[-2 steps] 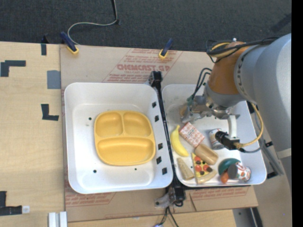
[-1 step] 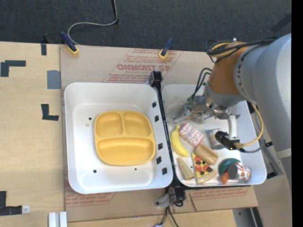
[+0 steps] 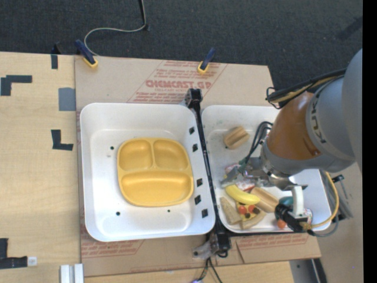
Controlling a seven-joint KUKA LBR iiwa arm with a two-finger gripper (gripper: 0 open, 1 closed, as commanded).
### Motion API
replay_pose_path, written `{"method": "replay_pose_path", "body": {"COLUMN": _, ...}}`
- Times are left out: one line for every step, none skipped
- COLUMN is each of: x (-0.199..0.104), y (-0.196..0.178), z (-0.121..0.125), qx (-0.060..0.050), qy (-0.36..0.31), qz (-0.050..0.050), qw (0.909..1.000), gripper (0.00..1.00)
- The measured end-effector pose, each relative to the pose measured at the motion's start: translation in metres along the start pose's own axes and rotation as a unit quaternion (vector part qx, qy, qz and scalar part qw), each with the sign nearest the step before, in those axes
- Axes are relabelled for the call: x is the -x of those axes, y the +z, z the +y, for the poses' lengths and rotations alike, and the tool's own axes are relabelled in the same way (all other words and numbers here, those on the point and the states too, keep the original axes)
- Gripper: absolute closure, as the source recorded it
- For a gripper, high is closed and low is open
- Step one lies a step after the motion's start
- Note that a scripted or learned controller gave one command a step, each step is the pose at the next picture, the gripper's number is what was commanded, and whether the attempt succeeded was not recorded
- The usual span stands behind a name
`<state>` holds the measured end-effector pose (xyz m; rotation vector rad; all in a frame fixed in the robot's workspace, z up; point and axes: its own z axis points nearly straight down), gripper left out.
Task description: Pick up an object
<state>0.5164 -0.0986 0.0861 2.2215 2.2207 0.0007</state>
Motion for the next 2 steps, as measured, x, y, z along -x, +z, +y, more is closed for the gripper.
{"method": "replay_pose_path", "body": {"x": 0.001, "y": -0.012, "z": 0.002, "qx": 0.003, "qy": 0.001, "qz": -0.001, "qw": 1.0, "gripper": 1.0}}
{"method": "replay_pose_path", "body": {"x": -0.066, "y": -0.098, "z": -0.033, "qx": -0.001, "qy": -0.001, "qz": 0.001, "qw": 1.0, "gripper": 1.0}}
